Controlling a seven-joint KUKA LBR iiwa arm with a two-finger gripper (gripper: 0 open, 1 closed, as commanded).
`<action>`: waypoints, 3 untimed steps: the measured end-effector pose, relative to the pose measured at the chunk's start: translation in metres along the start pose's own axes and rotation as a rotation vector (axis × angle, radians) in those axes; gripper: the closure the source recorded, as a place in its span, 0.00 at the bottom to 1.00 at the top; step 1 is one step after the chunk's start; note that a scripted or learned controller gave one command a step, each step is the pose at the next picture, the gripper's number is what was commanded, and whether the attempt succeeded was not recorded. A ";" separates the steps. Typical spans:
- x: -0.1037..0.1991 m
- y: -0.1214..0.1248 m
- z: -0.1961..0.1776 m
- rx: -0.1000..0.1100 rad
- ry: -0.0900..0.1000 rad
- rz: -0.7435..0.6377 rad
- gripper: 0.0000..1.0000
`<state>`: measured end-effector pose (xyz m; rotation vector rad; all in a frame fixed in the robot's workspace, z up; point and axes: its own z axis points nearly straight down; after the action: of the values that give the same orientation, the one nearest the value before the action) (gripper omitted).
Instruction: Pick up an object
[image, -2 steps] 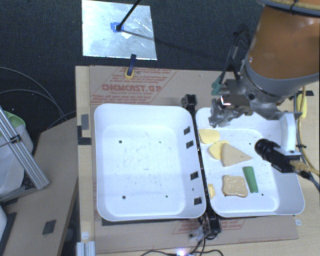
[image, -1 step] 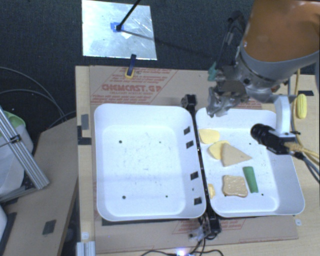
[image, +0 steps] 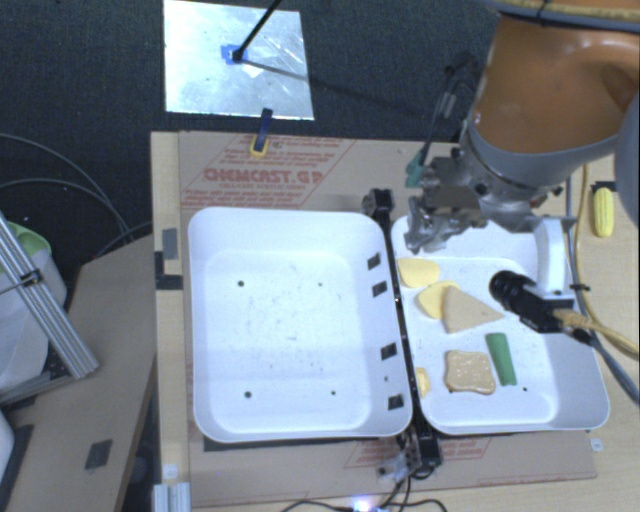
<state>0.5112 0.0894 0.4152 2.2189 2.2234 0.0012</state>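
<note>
- Toast slice (image: 469, 372) lies nearest the camera, flat on the floor of the right bin (image: 570, 405), close to its front wall.
- Green stick (image: 501, 358) lies just beside the toast slice, on its right, pointing roughly front to back.
- Small yellow bit (image: 422, 381) sits against the bin's left wall, near the toast slice.
- Tan wedge (image: 472, 311) lies mid-bin, touching a yellow piece (image: 434, 299) on its left.
- Yellow chunk (image: 418, 272) lies farther back, near the left wall, just behind the yellow piece.
- Gripper (image: 428, 235) hangs over the right bin's far left corner, just behind the yellow chunk. Can't tell if the claw is open or closed, and no object is visibly in it.
- Likely target is the yellow chunk, since it's closest to the gripper.
- Handling guess: light toy food, fairly stiff, smooth skin that may slip, not fragile.
- Grip advice: come from above and pinch across the narrow width at the middle. The low, rounded shape leaves little to bite, and the bin wall is close.
- Left bin (image: 210, 300) sits alongside.
</note>
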 end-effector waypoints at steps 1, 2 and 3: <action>-0.008 0.033 -0.034 -0.006 0.001 0.002 1.00; 0.043 -0.027 0.020 0.005 0.001 -0.008 1.00; 0.040 -0.024 0.006 -0.004 0.001 -0.008 1.00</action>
<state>0.4874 0.1290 0.4093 2.2091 2.2305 0.0069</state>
